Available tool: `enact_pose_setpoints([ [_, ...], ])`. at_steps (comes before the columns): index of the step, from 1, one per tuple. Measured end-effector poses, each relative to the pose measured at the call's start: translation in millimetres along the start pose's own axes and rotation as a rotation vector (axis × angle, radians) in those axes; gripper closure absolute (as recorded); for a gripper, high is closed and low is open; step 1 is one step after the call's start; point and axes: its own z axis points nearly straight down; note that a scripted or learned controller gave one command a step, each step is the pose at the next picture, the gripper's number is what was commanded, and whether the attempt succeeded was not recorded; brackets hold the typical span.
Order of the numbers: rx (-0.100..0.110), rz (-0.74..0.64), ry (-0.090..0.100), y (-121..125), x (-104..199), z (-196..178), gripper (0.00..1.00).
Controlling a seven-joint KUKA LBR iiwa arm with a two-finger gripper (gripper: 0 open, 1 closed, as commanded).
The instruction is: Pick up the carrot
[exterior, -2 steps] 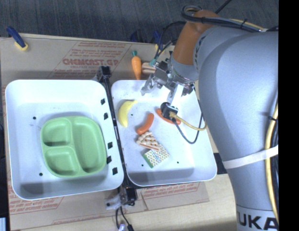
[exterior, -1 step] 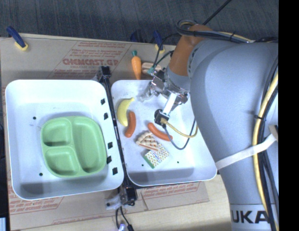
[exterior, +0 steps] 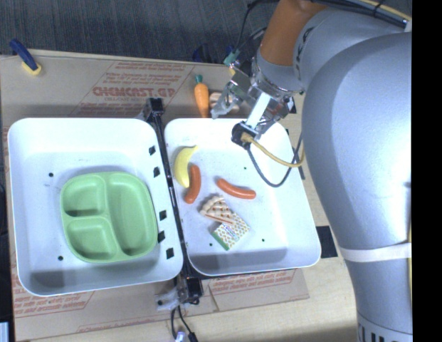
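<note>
The carrot (exterior: 201,99), orange with a green top, lies on the cardboard just behind the far rim of the right bin (exterior: 292,212). It is outside the bin and points toward the rim. My gripper (exterior: 223,106) hangs low just to the right of the carrot, over the bin's far edge. The wrist hardware behind it crowds the view, and nothing shows as held.
The right bin holds a banana (exterior: 182,164), two sausages (exterior: 193,183) (exterior: 235,188), a waffle (exterior: 218,209) and a sandwich piece (exterior: 232,233). A green divided plate (exterior: 108,216) sits in the left bin (exterior: 28,162). A yellow cable (exterior: 274,159) loops from the wrist over the right bin.
</note>
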Motion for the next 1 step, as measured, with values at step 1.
enact_pose_setpoints([
  [1, 0.005, 0.139, -0.004, 51.2, -82.9, 27.6, 0.00],
])
